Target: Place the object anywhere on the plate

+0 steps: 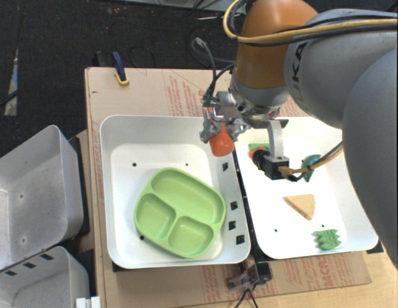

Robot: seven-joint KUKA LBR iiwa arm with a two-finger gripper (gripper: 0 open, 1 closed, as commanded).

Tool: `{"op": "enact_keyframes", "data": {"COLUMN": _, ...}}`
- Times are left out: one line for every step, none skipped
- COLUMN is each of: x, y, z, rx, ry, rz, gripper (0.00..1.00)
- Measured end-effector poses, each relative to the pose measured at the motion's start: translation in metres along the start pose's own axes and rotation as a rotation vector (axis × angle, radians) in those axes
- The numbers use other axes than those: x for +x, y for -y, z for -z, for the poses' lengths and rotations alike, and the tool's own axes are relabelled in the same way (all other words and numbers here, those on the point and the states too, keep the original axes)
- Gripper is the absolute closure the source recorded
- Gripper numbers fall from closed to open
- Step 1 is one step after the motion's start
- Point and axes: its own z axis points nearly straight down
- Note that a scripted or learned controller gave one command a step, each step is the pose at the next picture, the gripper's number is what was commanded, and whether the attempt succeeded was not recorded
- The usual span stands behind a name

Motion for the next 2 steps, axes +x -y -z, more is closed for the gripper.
{"op": "enact_keyframes", "data": {"x": 0.042, "y": -0.01, "z": -0.0103, "rx": 0.0, "ry": 0.001, "rz": -0.001, "gripper": 1.0}}
{"op": "enact_keyframes", "data": {"x": 0.0392, "y": -0.0098, "z": -0.0098, "rx": 0.001, "ry": 0.002, "rz": -0.005, "gripper": 0.0}}
